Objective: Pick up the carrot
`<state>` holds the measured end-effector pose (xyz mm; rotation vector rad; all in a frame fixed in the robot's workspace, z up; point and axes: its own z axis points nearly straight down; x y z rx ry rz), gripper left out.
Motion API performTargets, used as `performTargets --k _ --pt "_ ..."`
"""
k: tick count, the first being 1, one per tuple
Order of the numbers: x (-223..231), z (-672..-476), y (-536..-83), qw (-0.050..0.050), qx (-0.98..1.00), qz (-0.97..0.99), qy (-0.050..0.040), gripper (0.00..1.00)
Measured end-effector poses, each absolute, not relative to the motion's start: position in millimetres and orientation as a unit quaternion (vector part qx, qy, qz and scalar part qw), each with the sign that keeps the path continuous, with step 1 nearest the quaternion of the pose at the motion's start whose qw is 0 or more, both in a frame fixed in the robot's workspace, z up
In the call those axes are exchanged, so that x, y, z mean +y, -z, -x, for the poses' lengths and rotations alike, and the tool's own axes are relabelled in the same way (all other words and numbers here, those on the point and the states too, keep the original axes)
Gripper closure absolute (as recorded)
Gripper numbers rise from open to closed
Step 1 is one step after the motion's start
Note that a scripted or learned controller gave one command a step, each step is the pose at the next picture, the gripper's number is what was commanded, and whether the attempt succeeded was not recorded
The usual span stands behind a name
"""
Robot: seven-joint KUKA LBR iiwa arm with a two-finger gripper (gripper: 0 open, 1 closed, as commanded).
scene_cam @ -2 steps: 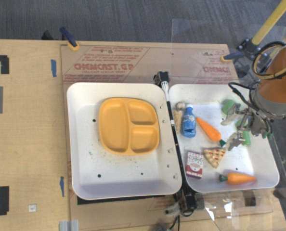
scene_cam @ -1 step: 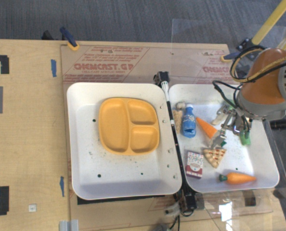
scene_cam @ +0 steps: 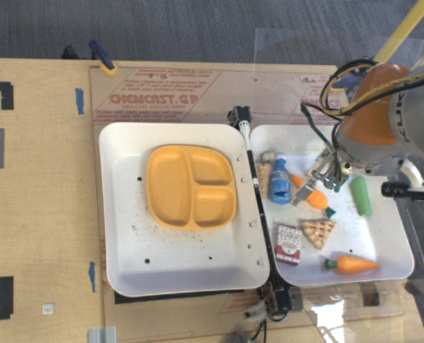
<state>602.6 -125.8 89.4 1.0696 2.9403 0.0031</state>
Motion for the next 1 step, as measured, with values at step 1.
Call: performTargets --k 1 --pt "-125.3 -606.4 -103.7 0.013 0.94 -0.34 -0.0012 1.0"
